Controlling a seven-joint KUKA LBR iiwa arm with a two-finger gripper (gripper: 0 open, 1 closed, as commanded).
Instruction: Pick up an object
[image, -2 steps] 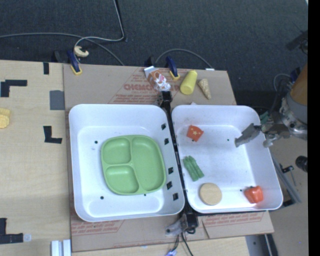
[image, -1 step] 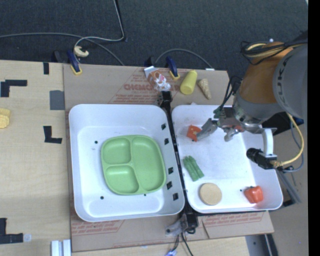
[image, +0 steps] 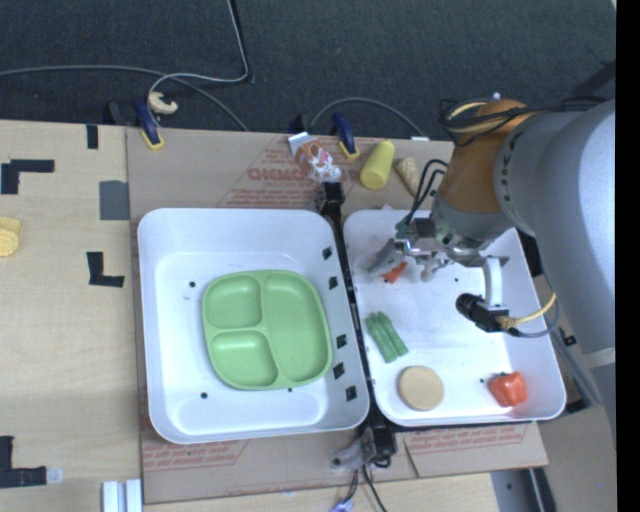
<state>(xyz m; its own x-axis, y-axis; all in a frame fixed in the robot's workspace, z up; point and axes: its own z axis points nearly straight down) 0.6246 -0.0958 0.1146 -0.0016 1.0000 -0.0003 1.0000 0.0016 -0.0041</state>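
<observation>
Tool (image: 400, 262), grip state unclear, hovers above green object (image: 385, 336), apart.

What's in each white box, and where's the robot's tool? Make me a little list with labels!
left bin: green divided plate
right bin: green pickle-like piece, round tan disc, orange-red pepper toy, small orange bit
tool: over the right bin's far-left part, by the small orange bit
behind the bins: yellow cylinder
arm: reaches in from the right
</observation>
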